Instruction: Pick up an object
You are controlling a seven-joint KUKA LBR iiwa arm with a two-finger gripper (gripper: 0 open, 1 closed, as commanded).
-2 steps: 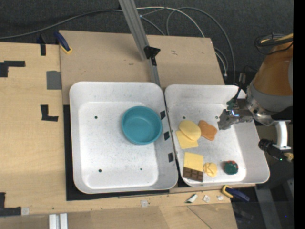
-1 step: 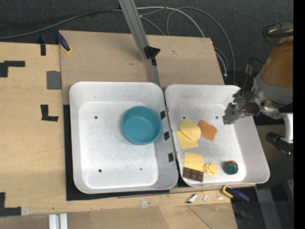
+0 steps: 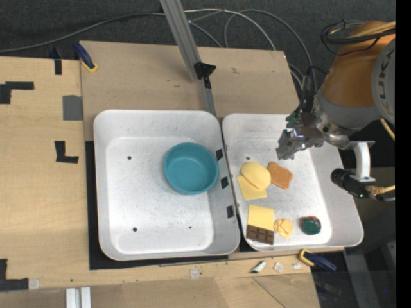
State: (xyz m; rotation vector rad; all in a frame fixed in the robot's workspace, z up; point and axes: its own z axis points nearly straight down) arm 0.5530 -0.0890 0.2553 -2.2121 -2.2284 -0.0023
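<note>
Left bin (image 3: 115, 191): blue bowl (image 3: 190, 167) near its right wall. Right bin (image 3: 340, 226): yellow piece (image 3: 254, 178) touching orange piece (image 3: 280, 175); below, yellow-brown block (image 3: 260, 224), small yellow item (image 3: 283, 227), dark green-red item (image 3: 311, 225). Gripper (image 3: 288, 147) just above orange piece, nothing seen in it; open or closed: cannot tell.

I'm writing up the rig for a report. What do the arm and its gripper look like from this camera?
The arm is bulky and rounded: a wide orange band sits above a grey wrist section, with part of a dark letter on its far right. The gripper is small, dark grey metal, with a few bluish glints. Thin dark cables curl around the top of the arm, and a white bracket-like fitting hangs below the wrist.
</note>
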